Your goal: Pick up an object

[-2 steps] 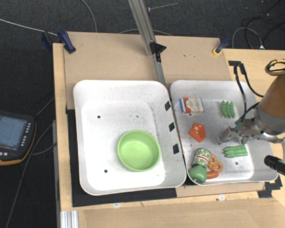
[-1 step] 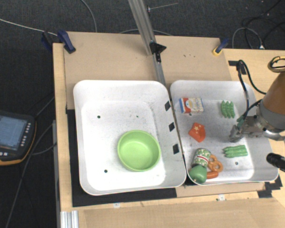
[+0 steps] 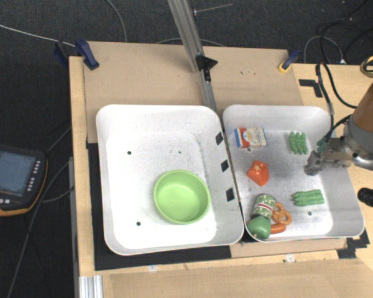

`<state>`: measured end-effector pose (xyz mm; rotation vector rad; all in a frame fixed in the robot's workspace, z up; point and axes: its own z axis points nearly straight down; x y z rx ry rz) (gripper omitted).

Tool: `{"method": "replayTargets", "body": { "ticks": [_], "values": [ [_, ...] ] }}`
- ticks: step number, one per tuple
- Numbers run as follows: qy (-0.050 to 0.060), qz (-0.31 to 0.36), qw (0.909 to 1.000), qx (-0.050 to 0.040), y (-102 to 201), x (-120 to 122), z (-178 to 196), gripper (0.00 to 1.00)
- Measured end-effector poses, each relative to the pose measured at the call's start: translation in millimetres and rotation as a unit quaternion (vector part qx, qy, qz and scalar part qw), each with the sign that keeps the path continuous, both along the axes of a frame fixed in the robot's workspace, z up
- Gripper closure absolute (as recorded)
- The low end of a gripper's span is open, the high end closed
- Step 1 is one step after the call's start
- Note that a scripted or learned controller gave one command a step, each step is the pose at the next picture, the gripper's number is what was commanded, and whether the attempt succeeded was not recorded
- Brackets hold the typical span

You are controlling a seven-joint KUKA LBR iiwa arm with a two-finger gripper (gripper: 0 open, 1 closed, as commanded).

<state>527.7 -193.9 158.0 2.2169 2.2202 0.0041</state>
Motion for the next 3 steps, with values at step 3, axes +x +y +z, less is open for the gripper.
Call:
{"method": "replayTargets", "body": {
  "ticks": [3],
  "values": [
    [0.002,0.002,1.0,0.0013,116,21,55,1.0]
  ]
}}
